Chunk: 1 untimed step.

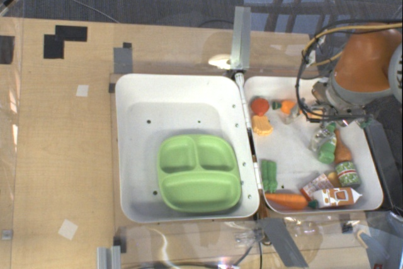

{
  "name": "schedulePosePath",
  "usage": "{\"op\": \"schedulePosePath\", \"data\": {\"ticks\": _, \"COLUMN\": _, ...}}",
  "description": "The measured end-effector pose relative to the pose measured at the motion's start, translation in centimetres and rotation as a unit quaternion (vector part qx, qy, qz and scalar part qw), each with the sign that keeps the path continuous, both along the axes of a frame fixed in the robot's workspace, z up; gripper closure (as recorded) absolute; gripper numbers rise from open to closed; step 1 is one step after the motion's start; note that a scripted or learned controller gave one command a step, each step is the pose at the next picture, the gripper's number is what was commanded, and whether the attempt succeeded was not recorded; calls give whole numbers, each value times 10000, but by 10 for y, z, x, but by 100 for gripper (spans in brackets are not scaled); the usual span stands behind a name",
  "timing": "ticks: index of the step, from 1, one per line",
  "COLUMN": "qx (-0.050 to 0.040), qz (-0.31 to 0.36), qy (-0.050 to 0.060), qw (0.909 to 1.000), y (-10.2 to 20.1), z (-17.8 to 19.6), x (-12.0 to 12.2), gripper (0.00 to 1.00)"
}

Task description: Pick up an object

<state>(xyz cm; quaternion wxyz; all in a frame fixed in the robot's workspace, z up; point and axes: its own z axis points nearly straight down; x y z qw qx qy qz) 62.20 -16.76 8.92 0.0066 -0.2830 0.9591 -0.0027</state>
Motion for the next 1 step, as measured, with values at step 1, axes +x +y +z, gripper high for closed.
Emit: {"op": "schedulePosePath", "data": {"ticks": 1, "qx": -8, "qz": 1663, "qy": 36, "qw": 9861, "y": 3, "z": -1, "x": 49, "gripper": 0}}
